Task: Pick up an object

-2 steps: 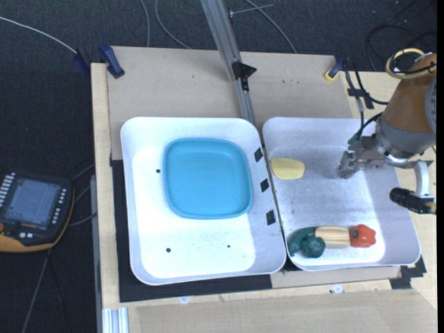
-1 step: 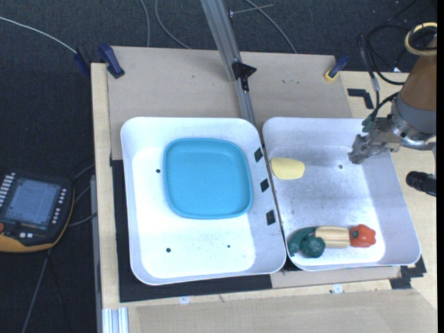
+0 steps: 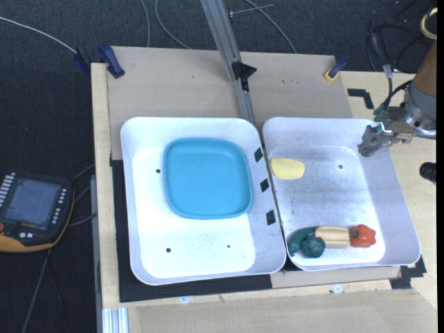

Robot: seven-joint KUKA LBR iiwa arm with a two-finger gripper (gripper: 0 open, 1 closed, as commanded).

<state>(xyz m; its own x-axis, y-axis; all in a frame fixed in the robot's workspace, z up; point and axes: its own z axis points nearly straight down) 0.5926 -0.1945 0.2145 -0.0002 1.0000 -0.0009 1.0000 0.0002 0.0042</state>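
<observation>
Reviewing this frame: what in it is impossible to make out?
- Gripper, camera view: small and blurred at the right white bin's far corner; whether it holds anything is unclear.
- Grey arm: cut off by the right edge.
- Green, tan and red toy pieces: joined or separate, unclear.

the scene is lit evenly and fairly brightly from overhead, with a cool bluish cast. the two white bins [image 3: 201,269] come out near blown, pale lilac in tone, with little surface detail. shadows are soft and short: a faint one lies just beneath the gripper [image 3: 368,144] on the bin wall, and dim ones hug the objects well below it. the dark carpet [image 3: 41,82] far to its left stays grainy. focus is mildly soft throughout.
</observation>
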